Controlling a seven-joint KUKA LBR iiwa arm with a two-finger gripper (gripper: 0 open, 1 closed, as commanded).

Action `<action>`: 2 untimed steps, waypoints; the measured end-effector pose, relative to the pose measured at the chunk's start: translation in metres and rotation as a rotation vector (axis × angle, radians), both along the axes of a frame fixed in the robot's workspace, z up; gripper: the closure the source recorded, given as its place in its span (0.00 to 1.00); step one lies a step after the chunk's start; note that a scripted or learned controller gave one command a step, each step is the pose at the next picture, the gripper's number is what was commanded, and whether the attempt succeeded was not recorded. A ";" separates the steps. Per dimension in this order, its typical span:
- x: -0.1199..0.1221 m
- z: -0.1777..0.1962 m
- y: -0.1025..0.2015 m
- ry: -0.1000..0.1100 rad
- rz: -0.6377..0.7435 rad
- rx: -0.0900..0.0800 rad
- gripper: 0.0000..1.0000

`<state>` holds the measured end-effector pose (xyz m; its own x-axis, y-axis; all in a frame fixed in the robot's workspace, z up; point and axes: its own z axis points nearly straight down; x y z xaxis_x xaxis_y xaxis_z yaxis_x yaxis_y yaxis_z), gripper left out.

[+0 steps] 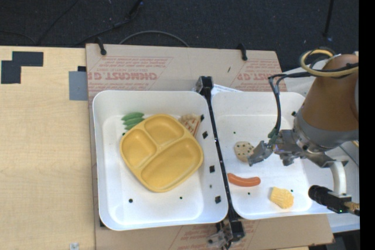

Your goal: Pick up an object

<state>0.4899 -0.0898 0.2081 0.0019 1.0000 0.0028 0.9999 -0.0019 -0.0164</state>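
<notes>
1. Yellow corn-like piece [282,198]: small, knobbly, blocky; lies at the near right of the right bin [258,111], apart from all else.
2. Sausage [244,180]: smooth, orange-red, slender cylinder with rounded ends; lies flat on the right bin's floor, just left of the corn piece and near the divider between the 2 bins.
3. Cookie [242,150]: tan, roundish, flat, dotted with dark specks; lies beyond the sausage, mid-bin.
4. Gripper [260,153]: dark metal assembly on the grey arm's [328,108] wrist, low over the right bin floor, its tip just beside the cookie's right edge. Contact with the cookie cannot be told. Whether it is apart or together cannot be told; nothing is seen held.
5. Left bin [111,149]: shallow, white, glossy plastic with rounded corners.
6. Yellow tray [162,152]: smooth plastic, rounded outline, 3 compartments; rests turned at an angle on the left bin's floor.
7. Green item [132,119]: ribbed, leaf-like; at the tray's far left edge.
8. Waffle-like piece [190,123]: beige, grid-textured; at the tray's far right edge.
9. Cardboard sheet [176,67]: brown, printed, lying beneath both bins.
</notes>
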 end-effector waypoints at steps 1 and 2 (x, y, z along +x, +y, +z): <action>0.002 0.005 0.000 -0.011 0.002 -0.001 0.00; 0.002 -0.058 0.005 -0.007 0.002 0.000 0.00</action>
